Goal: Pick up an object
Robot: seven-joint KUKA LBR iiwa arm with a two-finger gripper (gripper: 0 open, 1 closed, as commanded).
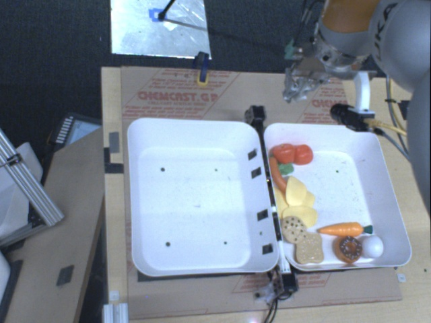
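The right bin (pixel 377 173) holds toy food along its left and front sides: a red tomato (pixel 292 154), an orange-and-green piece (pixel 280 173), yellow slices (pixel 298 199), a round cookie (pixel 292 229), a square cracker (pixel 309 249), a carrot (pixel 343 229), a chocolate donut (pixel 349 248) and a white egg (pixel 372 246). My gripper (pixel 297 90) hangs above the bench behind the right bin, past its back left corner, well clear of the food. Nothing shows between its fingers.
The left bin (pixel 195 194) sits beside the right one, with black clips (pixel 256 155) along the shared wall. A yellow-and-blue clamp (pixel 201 69) and a shiny metal sheet (pixel 159 19) lie at the back. A grey rail (pixel 27 187) stands at far left.
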